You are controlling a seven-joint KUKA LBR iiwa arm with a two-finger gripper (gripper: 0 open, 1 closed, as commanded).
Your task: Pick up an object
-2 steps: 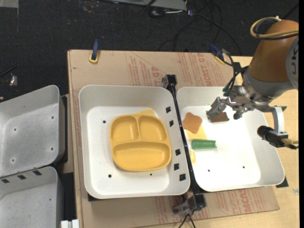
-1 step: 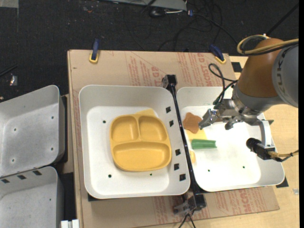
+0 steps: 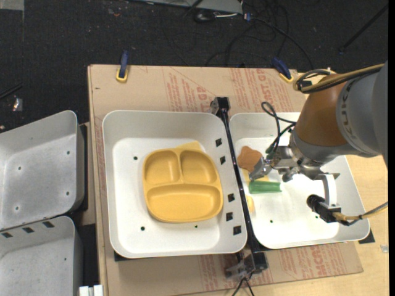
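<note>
In the right bin (image 3: 345, 227) a brown rounded object (image 3: 249, 157) lies near the left wall, with a green block (image 3: 265, 187) and a pale yellow piece (image 3: 254, 180) just below it. My gripper (image 3: 269, 169) hangs low over these objects, its tips between the brown object and the green block. The grey arm with its orange band (image 3: 324, 119) reaches in from the right and covers the middle of the bin. A yellow divided plate (image 3: 182, 185) lies in the left bin (image 3: 123, 159).
A black divider (image 3: 233, 165) runs between the two bins. Cables loop off the wrist over the right bin's lower part (image 3: 327, 211). Blue clamps (image 3: 123, 66) hold the cardboard base at the back. Grey metal trays (image 3: 37, 165) sit at the far left.
</note>
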